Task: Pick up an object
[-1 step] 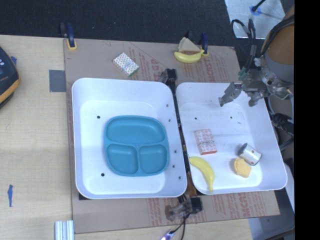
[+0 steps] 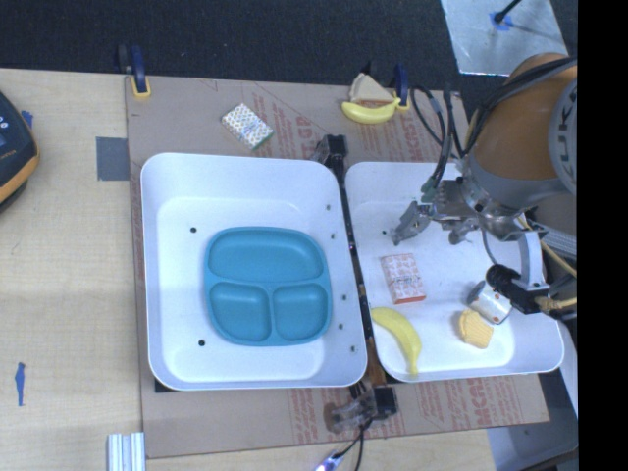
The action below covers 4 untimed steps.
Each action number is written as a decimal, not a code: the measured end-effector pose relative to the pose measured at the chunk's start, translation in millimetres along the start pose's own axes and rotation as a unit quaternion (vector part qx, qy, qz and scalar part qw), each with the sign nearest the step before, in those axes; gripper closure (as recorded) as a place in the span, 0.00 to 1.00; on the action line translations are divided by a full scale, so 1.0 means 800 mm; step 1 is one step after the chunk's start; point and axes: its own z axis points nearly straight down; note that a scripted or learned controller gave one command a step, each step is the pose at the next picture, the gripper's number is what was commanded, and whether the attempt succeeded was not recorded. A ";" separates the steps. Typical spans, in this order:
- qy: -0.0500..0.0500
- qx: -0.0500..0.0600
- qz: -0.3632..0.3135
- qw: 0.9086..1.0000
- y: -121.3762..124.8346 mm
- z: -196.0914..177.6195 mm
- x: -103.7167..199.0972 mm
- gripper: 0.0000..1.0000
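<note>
You see two white bins: left bin point(image 2: 157, 263) holds one blue divided plate point(image 2: 266, 285) | right bin point(image 2: 368, 194) holds one banana point(image 2: 399, 335), one red-printed packet point(image 2: 403, 278), one yellow chunk point(image 2: 476, 330) | gripper point(image 2: 412, 224) hovers above the packet, jaws spread, pinching nothing | worktop point(image 2: 69, 263): second banana point(image 2: 369, 112), one patterned packet point(image 2: 246, 125).

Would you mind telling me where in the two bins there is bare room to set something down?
Left bin: bare floor rings the blue tray, widest along its left and top. Right bin: a free patch at upper left, between the dividing wall and the gripper. Crowded lower down, with the red packet, banana and yellow chunk.
</note>
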 end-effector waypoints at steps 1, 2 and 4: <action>0.000 0.000 0.000 1.000 -0.030 0.097 -0.016 0.00; 0.000 0.000 0.000 1.000 -0.035 0.125 -0.018 0.00; 0.001 -0.001 0.001 1.000 0.021 0.124 -0.024 0.00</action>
